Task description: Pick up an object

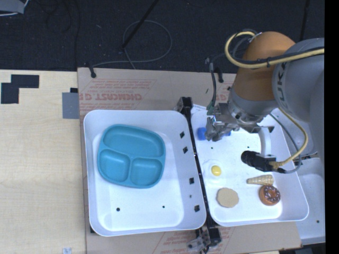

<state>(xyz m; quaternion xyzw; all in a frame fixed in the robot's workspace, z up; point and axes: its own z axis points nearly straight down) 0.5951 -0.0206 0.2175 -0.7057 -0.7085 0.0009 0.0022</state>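
Observation:
My gripper [214, 130] hangs low over the far left part of the right bin [296, 205]. A small blue object [201, 134] lies right beside it on its left, close to the bin's left wall. Whether the two touch is unclear. Another bit of blue shows just right of the gripper. Nearer the front of this bin lie a fried egg [215, 169], a round tan cookie [228, 197], an ice cream cone [261, 180] and a sprinkled donut [269, 194].
The left bin [106, 216] holds a blue compartment plate [131, 155]. A black divider rail [195, 163] runs between the two bins. The arm's grey body and orange band cover the right bin's far right corner.

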